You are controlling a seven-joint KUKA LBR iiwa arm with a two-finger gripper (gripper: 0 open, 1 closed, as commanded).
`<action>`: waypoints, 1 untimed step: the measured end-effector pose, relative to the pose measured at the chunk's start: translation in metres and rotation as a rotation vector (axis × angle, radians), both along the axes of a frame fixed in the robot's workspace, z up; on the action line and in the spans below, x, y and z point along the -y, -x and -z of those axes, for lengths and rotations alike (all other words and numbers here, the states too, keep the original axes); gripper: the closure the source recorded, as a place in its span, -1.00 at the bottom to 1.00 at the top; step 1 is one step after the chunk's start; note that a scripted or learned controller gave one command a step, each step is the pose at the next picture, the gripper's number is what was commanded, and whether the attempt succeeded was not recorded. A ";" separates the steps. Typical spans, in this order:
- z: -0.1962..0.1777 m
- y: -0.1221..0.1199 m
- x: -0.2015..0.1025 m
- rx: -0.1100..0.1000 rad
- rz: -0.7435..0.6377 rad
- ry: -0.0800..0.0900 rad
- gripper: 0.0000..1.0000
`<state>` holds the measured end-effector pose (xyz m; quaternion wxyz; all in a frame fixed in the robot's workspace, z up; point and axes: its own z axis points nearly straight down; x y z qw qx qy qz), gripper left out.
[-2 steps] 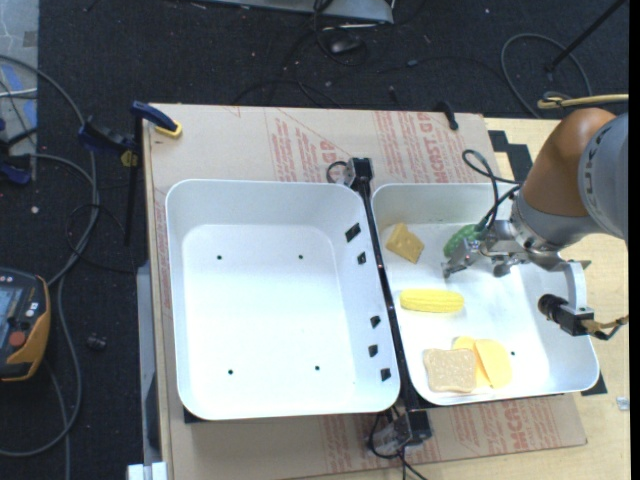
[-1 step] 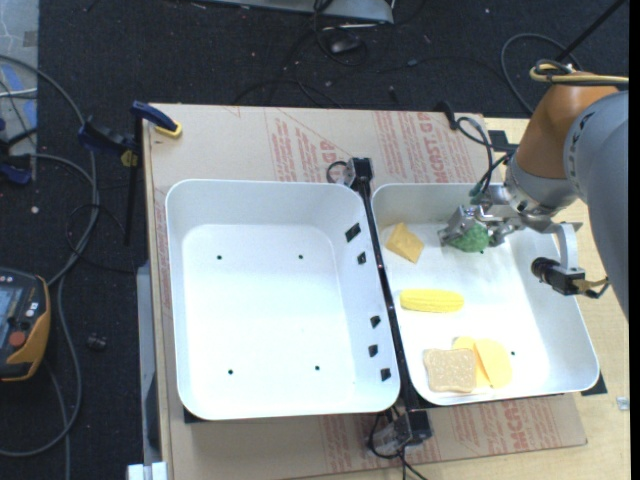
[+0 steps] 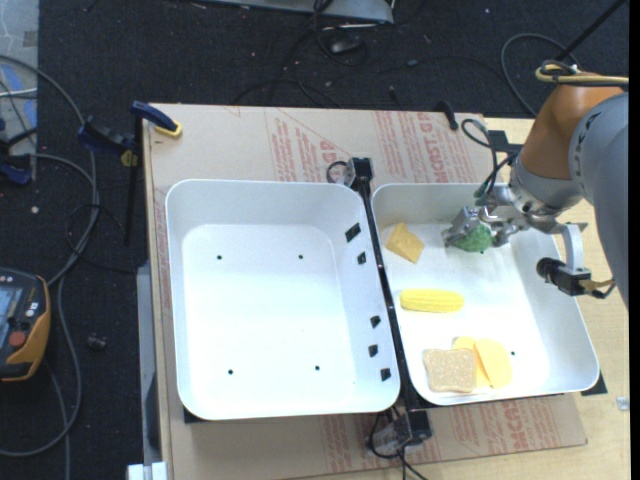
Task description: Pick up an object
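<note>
My gripper (image 3: 478, 228) hangs low over the back of the right bin (image 3: 560, 313), reaching in from the right. A green object (image 3: 476, 237) sits right at its fingertips, between or just under them; whether it is gripped is unclear. A yellow cheese wedge (image 3: 405, 243) lies to the left of the gripper. A yellow corn cob (image 3: 431, 300) lies in the bin's middle. Near the front lie a slice of bread (image 3: 451, 369) and a yellow slice (image 3: 490, 360) beside it.
The left bin (image 3: 190, 218) stands beside the right one, split from it by a black divider with clips (image 3: 372, 268). Both rest on a cardboard sheet (image 3: 300, 138). Cables and a blue clamp (image 3: 115, 136) lie on the dark floor around.
</note>
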<state>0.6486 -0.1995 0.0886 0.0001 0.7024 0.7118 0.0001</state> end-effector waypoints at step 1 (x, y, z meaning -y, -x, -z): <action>-0.010 0.000 0.000 -0.001 -0.001 0.000 1.00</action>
